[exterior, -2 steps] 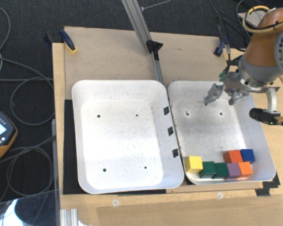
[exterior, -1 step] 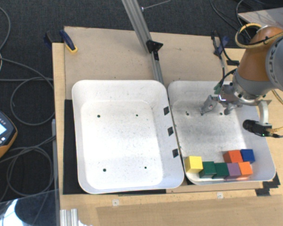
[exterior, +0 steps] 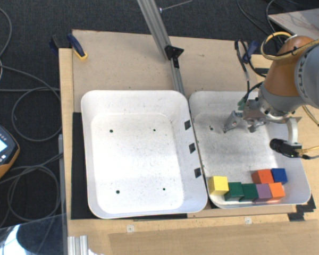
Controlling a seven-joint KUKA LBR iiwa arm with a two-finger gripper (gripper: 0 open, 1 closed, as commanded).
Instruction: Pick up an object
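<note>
Gripper (exterior: 239,122), fingers splayed and nothing being held, is being hung over bare floor of right bin (exterior: 228,147), well apart from blocks (exterior: 250,186) clustered at near wall—risk: an empty grasp.

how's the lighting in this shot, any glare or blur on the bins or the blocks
Camera view: light is soft and even, shadows faint. The left bin looks bright, slightly washed out, though its dark specks remain visible. The blocks in the right bin show crisp edges and distinct colors. The claw looks slightly soft. Pale glare at the bottom left corner.
</note>
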